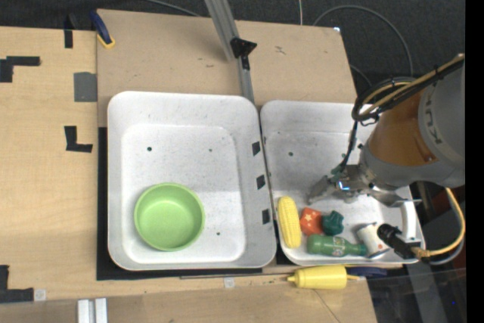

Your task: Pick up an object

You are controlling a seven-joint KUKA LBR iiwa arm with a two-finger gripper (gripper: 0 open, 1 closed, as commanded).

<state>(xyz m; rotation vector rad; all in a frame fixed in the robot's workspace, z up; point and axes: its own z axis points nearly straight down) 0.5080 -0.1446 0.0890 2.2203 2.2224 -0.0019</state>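
My gripper (337, 184) hangs low over the middle of the right bin (302, 132), reaching in from the right. Just below it, along the bin's front wall, lie a yellow corn cob (288, 221), a small red-orange toy (310, 221), a dark green lump (333, 222) and a green bottle (336, 245) on its side. The gripper is a little above and behind the red-orange toy and the dark green lump, and I see nothing held in it.
A light green bowl (169, 216) sits in the front left corner of the left bin (181, 117). A yellow bottle (321, 277) lies on the bench outside the right bin's front edge. A grey pole (219, 4) slants over the bench behind the bins.
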